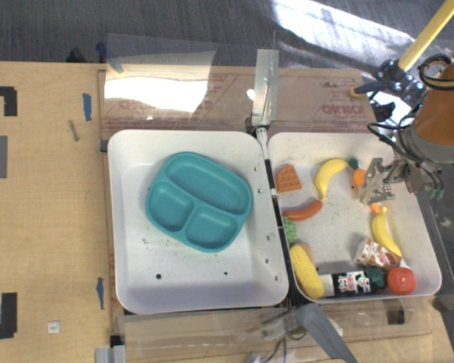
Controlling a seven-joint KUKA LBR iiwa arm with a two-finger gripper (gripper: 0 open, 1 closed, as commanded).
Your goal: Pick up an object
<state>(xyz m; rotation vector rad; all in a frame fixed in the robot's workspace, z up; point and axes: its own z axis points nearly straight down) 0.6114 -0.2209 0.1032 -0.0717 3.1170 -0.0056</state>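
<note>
- A black-and-white bottle [356, 282] is lying on its side along the near wall of the right bin [431, 237], nearest the camera, with a corn cob [306, 271] just to its left and a red tomato-like piece [401, 280] at its right end.
- A small patterned wedge [377, 254] is resting just above the bottle, beside a yellow banana [384, 233].
- The jaws [378, 187] are being held low over the right bin, just above that banana; whether they are spread or pressed together cannot be told, and nothing is seen between them.
- A second banana [329, 175], a waffle piece [288, 178], a red sausage [303, 210] and a small orange piece [359, 177] are lying apart further left.
- A teal divided plate [200, 200] is sitting in the left bin [129, 225].
- Both bins are being carried by the desk [38, 203].
</note>
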